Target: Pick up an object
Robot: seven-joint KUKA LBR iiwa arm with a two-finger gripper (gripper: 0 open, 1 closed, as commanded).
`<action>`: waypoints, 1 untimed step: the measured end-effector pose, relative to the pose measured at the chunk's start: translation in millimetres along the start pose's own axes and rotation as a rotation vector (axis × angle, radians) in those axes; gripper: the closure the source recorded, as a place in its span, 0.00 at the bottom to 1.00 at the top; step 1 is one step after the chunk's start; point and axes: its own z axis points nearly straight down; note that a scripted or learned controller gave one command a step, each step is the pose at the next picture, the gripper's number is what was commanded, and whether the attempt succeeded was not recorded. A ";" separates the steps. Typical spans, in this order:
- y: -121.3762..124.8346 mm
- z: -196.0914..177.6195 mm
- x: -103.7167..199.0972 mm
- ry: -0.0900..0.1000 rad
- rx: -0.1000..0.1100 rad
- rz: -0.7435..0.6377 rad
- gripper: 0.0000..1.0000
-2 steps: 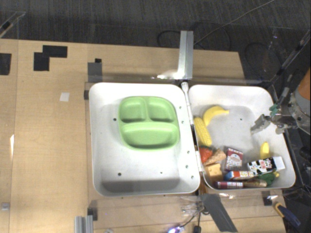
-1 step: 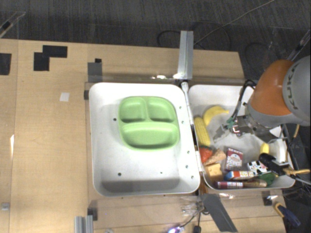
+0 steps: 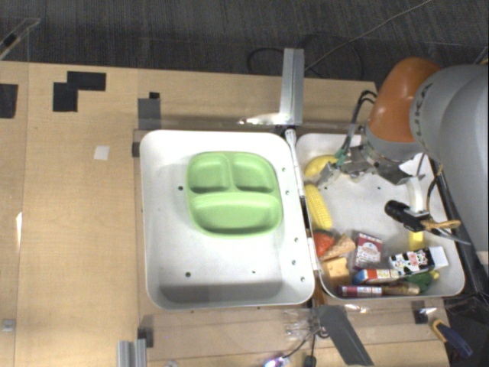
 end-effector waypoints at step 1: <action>3.2 -12.8 1.3 0.000 -0.007 -0.006 1.00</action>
